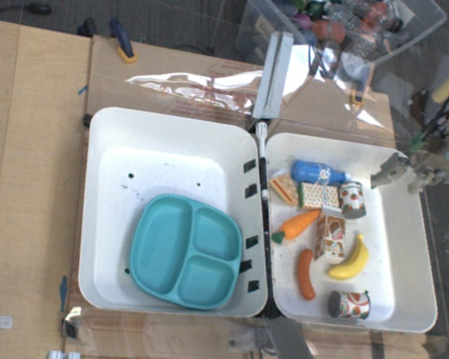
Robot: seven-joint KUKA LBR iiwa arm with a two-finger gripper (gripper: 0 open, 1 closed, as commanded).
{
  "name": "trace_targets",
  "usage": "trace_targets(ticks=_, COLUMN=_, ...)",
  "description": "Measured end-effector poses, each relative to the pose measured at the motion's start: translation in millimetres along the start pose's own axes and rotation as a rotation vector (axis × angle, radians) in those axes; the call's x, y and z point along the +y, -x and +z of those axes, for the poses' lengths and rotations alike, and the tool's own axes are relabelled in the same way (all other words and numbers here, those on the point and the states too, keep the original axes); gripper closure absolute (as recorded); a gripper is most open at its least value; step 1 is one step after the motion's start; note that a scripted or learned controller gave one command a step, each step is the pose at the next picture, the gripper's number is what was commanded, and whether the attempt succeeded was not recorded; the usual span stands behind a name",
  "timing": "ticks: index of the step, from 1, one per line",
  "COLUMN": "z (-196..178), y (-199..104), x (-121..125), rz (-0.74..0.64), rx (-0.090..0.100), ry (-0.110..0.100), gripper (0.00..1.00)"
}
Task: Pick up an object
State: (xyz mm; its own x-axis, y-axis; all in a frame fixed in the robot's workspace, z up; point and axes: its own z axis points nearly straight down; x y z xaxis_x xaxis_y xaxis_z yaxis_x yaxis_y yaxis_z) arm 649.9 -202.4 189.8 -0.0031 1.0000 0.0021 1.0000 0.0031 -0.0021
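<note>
Jaws unreadable from here: the gripper [387,174] is a grey blur at the far right rim of the right bin [413,274], so I can't tell whether it's released or clenched. Nothing visible in it, so I log no grasp.

Nearest in that bin is a small tin [349,304] on its side by the front wall. A red sausage [306,275] lies just left of it. Behind those come a banana [349,258], curved and apart from the tin, and a brown carton [331,236] lying flat just beside the banana. The carrot [299,223] is angled toward the divider, touching or nearly touching the carton. It's all scattered loosely, my guess is dumped in to give the program varied targets.

The left bin [106,197] holds a teal divided plate [187,251] lying flat, probably too wide for a pinch.

Further back sit a sandwich toy [284,190], a cracker box [314,196] and a second can [352,199], packed in a row. A blue bottle [317,174] lies on its side behind them. The second can is closest to the gripper, so I judge it the likely pick. The cluster is tight, so there's a risk of nudging its neighbours.

Pick not yet made, every object rests on the bin floor. A clear tub [346,11] of spare toys stands beyond the bench.
</note>
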Motion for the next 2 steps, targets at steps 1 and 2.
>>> trace_targets(ticks=1, z=93.6, y=-14.1, x=-15.2, rz=-0.086, rx=-0.004, ry=0.007, gripper=0.00)
trace_targets(ticks=2, z=97.0, y=-16.1, x=-36.7, rz=-0.113, rx=-0.006, ry=0.016, gripper=0.00)
